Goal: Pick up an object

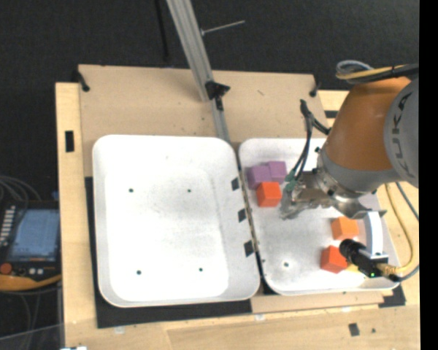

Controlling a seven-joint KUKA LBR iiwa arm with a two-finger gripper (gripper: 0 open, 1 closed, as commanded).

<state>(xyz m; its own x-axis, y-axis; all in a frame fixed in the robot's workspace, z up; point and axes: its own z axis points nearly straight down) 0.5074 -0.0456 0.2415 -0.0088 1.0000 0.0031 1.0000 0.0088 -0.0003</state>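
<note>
In the right bin [299,272], a purple block [266,173] lies near the far left, with an orange-red cube [269,194] just in front of it. A paler orange block [344,228] sits toward the right, and another orange-red block [333,259] lies nearer the front. My gripper [290,204] hangs over the bin's middle, just right of the orange-red cube. Nothing shows between its fingers, and I cannot make out their spacing.
The left bin [168,217] adjoins the right one along a clipped divider. A slanted metal post [193,46] rises from the bench behind the bins. A handheld controller [25,243] lies off the bench at the left.
</note>
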